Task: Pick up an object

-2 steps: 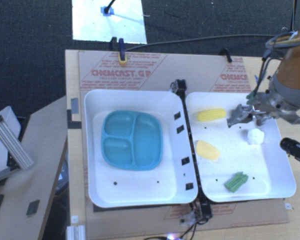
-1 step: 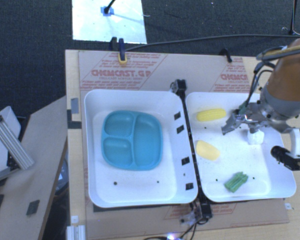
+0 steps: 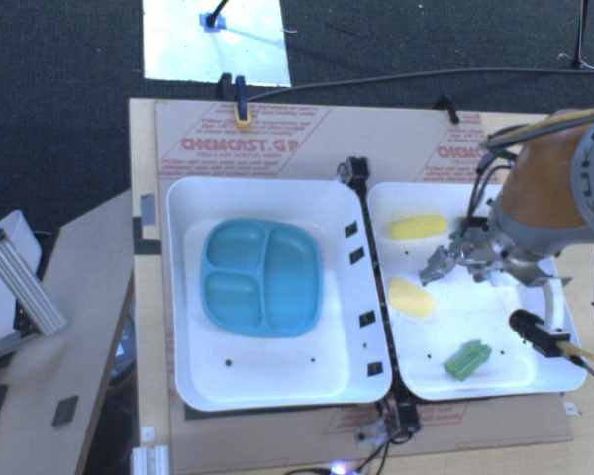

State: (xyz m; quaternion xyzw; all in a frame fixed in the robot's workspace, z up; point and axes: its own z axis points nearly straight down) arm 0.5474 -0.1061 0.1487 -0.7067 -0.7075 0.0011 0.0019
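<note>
so the bench [image 3: 307, 132] fills the middle of the frame with two white bins side by side. the left bin [image 3: 188, 364] has a blue divided plate [image 3: 262, 277] sitting in its centre. the right bin [image 3: 520, 374] has the candidates: a yellow corn cob [image 3: 419, 228] up near its top, a pale yellow lemon-ish piece [image 3: 412, 297] lower down on its left side, and a small green thing [image 3: 467, 359] near the bottom.

the arm [image 3: 549, 181] comes in from the right edge and the claw [image 3: 445, 260] hangs over the right bin, between the corn and the lemon piece, near both. i'd say nothing's picked yet, all three look like they're lying on the bin floor, so the whole grab is left to do. can't tell how the claw's set from this angle, or if it's touching anything.
</note>
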